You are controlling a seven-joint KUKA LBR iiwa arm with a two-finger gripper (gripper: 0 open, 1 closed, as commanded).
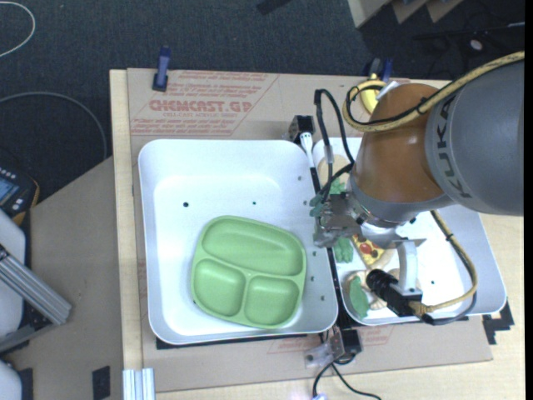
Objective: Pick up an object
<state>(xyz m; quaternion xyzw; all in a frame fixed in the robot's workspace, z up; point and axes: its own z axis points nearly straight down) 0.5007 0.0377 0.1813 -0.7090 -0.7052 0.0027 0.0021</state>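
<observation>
Green small piece (pixel 345 245) is my likeliest target. It lies in the right bin (pixel 479 261), just across the shared bin walls from the divided green plate (pixel 248 269), about level with the plate's upper right corner. The gripper (pixel 331 226) sits right at it, a shade nearer the plate, so the small piece lies on the gripper's side away from the plate and almost underneath. Too much of it is hidden for me to call a long axis. I can't tell if the gripper is clenched or released, or has anything in it, because the wrist blocks the view. A red-and-yellow bit (pixel 365 247) is just beside the small piece, farther from the plate. A pale green-white item (pixel 356 297) lies off the plate's lower right corner. The plate itself rests in the left bin (pixel 166 190). My guess is a slight shift away from the plate, then straight down. The wall nearby could snag.
</observation>
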